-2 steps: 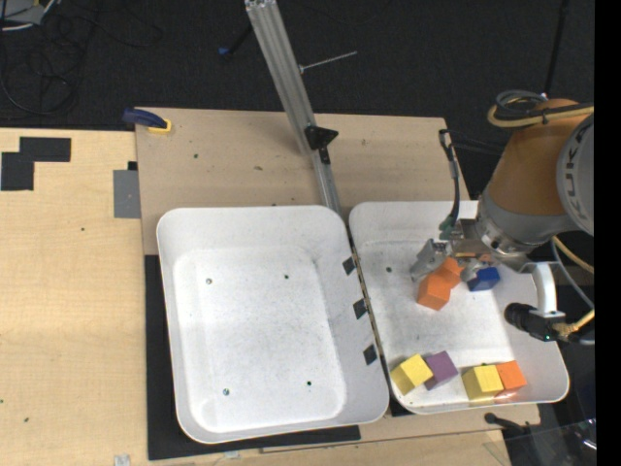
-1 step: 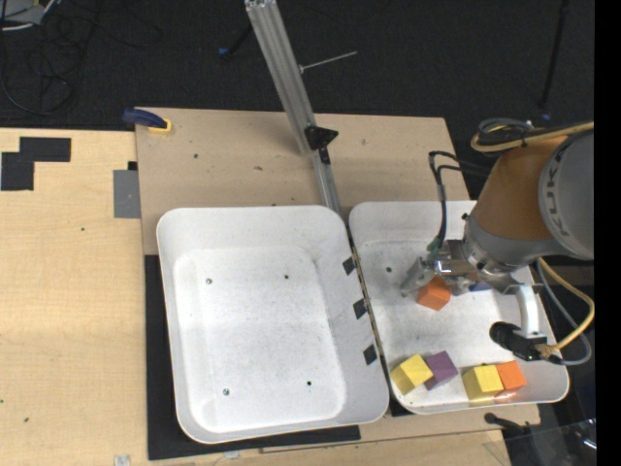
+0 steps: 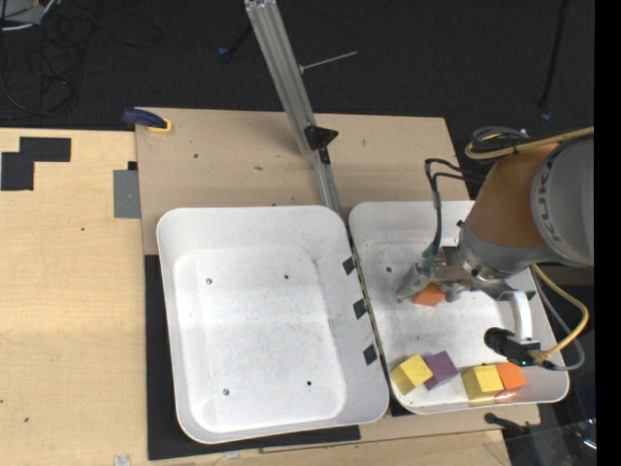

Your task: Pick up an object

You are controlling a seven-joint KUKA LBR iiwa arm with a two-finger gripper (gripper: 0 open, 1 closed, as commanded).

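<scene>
My gripper [image 3: 424, 287] is low over the middle of the right bin [image 3: 388, 226], reaching in from the right. An orange block [image 3: 428, 298] sits right under its fingertips, touching or nearly so. I cannot make out whether the block is between the fingers. Along the bin's front edge lie a yellow block [image 3: 411, 372] and a purple block [image 3: 441, 366] side by side. Further right sit another yellow block [image 3: 481, 382] and an orange block [image 3: 510, 376], also touching each other.
The left bin [image 3: 257, 323] lies beside the right one, joined by black clips [image 3: 359, 307] along the shared edge. A slanted aluminium bar [image 3: 291, 90] rises behind the bins. The arm's grey and orange wrist [image 3: 524, 212] and cables hang over the right bin's right side.
</scene>
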